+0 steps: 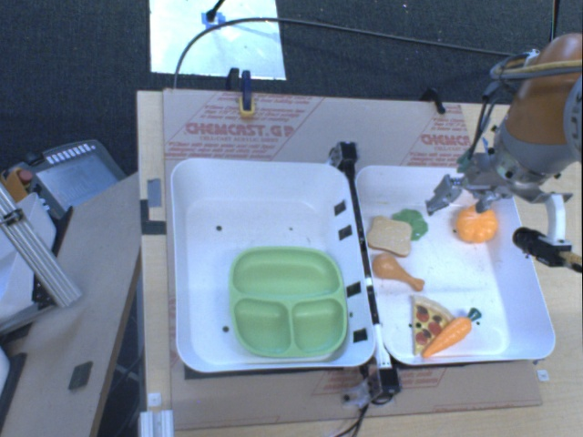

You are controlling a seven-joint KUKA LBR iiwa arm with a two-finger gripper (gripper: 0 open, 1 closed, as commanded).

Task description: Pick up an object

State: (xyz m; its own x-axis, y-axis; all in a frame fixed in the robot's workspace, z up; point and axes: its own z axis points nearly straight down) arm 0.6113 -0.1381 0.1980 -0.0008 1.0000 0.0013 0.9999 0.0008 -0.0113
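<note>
**Gripper hovering at the orange fruit, grasp not yet made**

We're seeing the arm (537, 107) reaching in over the right bin (524, 340), with the gripper (465, 194) sitting at the bin's far side. Fingers are looking spread: one grey finger (444, 195) is sticking out to the left, the other side is merging with the orange fruit (477, 226), which is lying just below and right of the gripper. We aren't seeing anything pinched between them, so we're judging this as the approach step, target likely that fruit.

Next move, as we're reading it: centring over the fruit, dropping, then closing. The fruit is looking round and smooth, so it may be rolling off if the fingers are landing off-centre. The bin wall is near, leaving little room.

Fruit appearance: bright orange, roundish, slightly lobed, resting on the bin floor, apart from the green leafy piece (411, 222) and the bread slice (390, 237) to its left. The left bin (196, 244) is holding a green divided tray (288, 300)
</note>
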